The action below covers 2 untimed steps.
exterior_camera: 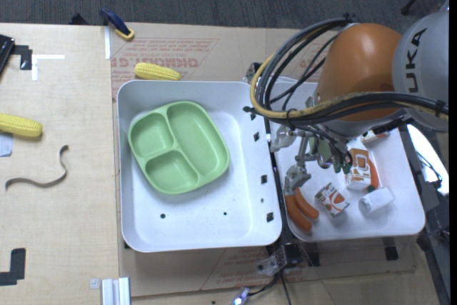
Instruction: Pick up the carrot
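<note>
The carrot (301, 211), an orange elongated piece, lies near the front left corner of the right bin (400, 225). My gripper (321, 162) hangs over the left half of that bin, a little behind and to the right of the carrot, apart from it. Its fingers (308, 153) stand open with nothing between them. The arm's orange band and cables hide the back of the right bin.
Beside the carrot lie a small red-and-white carton (332, 199), a white cup (376, 200) and an orange-and-white carton (362, 169). The left bin (193, 228) holds a green divided plate (178, 146). Corn cobs (157, 71) (20, 126) lie on the bench outside the bins.
</note>
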Tool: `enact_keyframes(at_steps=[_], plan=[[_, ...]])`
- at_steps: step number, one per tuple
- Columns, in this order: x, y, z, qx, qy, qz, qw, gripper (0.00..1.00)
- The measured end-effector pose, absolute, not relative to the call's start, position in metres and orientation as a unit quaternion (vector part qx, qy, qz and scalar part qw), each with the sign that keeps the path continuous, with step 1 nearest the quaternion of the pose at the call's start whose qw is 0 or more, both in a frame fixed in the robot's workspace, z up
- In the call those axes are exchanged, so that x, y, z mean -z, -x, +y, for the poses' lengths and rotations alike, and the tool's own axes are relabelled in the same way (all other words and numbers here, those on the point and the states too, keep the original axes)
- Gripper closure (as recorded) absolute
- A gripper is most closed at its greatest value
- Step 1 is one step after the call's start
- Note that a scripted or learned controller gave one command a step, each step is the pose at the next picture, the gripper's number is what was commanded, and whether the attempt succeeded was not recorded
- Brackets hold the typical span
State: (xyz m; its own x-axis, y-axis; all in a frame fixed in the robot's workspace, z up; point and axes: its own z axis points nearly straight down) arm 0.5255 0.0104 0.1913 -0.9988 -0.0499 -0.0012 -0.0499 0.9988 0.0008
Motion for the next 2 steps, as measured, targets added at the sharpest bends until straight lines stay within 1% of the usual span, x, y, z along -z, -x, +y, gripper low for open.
enact_keyframes(at_steps=[1,2], plan=[[-0.191,-0.481,0.072,0.0004,-0.067,0.998,0.0,0.0],[-0.103,-0.477,0.129,0.0005,-0.034,0.999,-0.001,0.0]])
